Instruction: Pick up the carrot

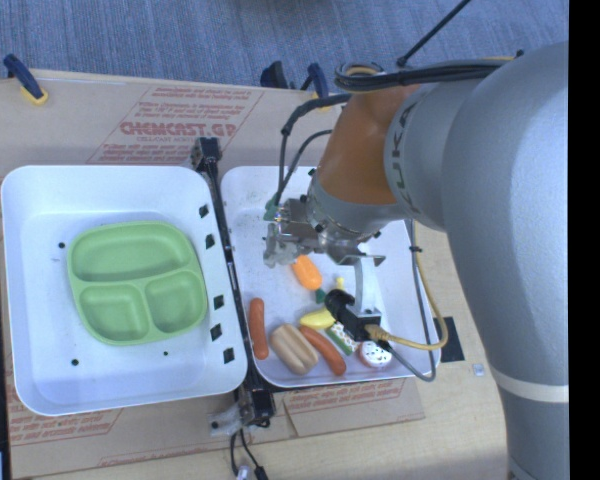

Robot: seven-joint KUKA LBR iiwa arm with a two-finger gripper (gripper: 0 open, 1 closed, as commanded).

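The carrot (306, 271) is a short orange piece with a small green end, lying in the right bin (242, 200) near its middle. My gripper (292, 251) hangs low over the bin, directly above and just to the left of the carrot, close to or touching its upper end. The wrist and the orange band of the arm (365, 158) hide the part of the bin behind the gripper.
Toy food lies along the right bin's front: a red sausage (257, 328), a hot dog bun (293, 349), a second sausage (325, 351), a yellow piece (318, 320) and a small white piece (376, 355). The left bin (25, 268) holds a green divided plate (138, 281).
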